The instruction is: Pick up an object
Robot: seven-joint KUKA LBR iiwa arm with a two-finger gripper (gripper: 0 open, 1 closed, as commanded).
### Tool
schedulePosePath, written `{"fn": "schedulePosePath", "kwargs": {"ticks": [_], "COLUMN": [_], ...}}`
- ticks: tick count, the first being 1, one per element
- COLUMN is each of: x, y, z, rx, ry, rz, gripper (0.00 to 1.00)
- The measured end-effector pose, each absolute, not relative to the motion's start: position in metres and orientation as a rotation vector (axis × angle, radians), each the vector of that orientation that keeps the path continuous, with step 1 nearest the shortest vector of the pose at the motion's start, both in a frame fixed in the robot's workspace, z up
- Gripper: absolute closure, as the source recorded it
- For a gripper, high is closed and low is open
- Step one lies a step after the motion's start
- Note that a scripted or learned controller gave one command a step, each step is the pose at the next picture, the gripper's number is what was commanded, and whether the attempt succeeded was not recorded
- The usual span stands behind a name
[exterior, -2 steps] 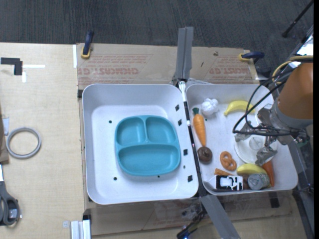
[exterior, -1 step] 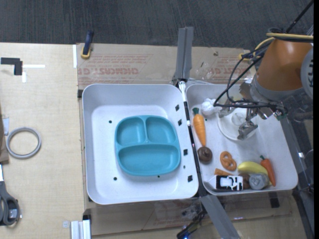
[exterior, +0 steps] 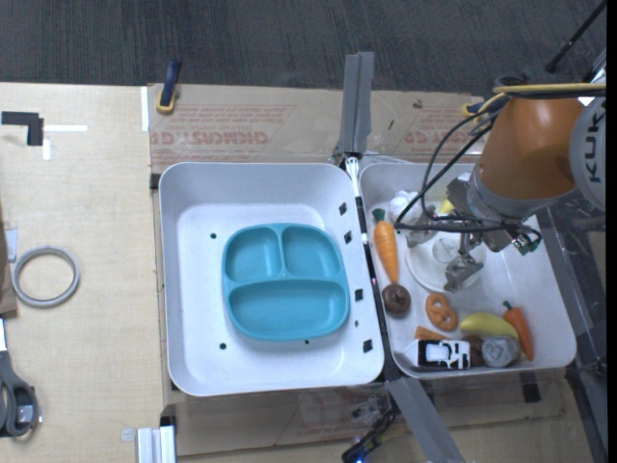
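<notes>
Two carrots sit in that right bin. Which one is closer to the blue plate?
The longer carrot, lying along the right bin's left wall, next to the bin that holds the blue plate. The shorter carrot lies at the far right, beside the banana.

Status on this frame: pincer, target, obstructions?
Pincer low over white plate, right bin. Nothing visibly held. Carrot, pretzel, banana close by.

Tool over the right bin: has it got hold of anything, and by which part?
Cannot be told. The tool hangs over the white plate in the right bin, and nothing shows between its tips at this size.
</notes>
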State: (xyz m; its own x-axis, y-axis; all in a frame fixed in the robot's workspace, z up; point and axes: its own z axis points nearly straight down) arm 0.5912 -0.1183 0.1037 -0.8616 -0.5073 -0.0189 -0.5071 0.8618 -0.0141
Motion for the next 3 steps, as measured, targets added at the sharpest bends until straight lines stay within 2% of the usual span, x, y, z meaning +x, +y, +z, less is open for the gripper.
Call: {"fn": "schedulePosePath", "kwargs": {"ticks": [1,2,3], "x": [0.653,0.594,0.507], "y": [-0.144,-0.156,-0.136], "z": [0.104,0.104,0.103], "rx": [-0.979,-0.944,-0.783], "ry": [2.961,2.975,3.018], "rz": [-0.014,-0.015,-0.017], "gripper": [0.0,0.0,0.0]}}
